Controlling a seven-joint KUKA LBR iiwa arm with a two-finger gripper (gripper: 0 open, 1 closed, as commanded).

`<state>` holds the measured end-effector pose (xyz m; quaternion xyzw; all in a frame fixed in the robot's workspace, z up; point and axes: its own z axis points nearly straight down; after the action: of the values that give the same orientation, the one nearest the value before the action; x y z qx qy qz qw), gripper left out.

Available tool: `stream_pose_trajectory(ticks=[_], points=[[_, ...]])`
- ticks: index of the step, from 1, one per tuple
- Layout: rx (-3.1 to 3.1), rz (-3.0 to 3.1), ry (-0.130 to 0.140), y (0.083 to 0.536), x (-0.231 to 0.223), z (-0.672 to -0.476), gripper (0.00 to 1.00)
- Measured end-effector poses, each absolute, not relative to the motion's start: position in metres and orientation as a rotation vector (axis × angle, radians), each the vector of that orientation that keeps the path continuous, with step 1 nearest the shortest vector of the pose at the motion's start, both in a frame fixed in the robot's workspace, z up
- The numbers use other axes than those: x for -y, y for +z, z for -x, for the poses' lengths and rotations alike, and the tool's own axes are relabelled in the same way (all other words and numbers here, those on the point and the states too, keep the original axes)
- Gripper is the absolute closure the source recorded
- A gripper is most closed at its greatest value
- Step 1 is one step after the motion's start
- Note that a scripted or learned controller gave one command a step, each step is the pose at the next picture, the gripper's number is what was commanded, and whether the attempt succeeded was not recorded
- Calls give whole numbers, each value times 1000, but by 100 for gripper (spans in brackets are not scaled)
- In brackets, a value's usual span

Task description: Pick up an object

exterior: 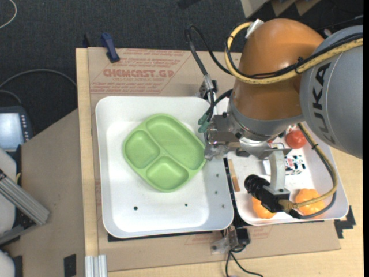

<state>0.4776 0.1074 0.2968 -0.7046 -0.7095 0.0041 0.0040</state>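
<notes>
A light green divided plate (pixel 164 152) lies in the left bin (pixel 109 172), toward its right side. The right bin (pixel 341 205) holds an orange object (pixel 309 201) at the front right and another orange piece (pixel 263 212) at the front. A small red object (pixel 296 138) and a white card with dark print (pixel 296 164) lie further back. A thin brown stick (pixel 232 178) lies along that bin's left wall. My gripper (pixel 251 149) hangs over the back left of the right bin, mostly hidden under the big orange and grey wrist. I see nothing held in it.
Both bins sit on a brown cardboard sheet (pixel 138 71) with red lettering. A blue clip (pixel 109 46) sits at its back left edge. Black cables (pixel 199 56) run down to the wrist. The arm covers much of the right bin.
</notes>
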Motion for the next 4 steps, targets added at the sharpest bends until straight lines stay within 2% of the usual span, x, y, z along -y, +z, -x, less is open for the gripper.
stream_pose_trajectory(ticks=[1, 2, 3, 4], points=[[2232, 2222, -25, 435, -130, -480, 100], [2225, 2209, 15, 332, -202, -477, 100], [2219, 2234, -18, 441, -136, -480, 100], [2222, 2211, 19, 314, -195, -477, 100]])
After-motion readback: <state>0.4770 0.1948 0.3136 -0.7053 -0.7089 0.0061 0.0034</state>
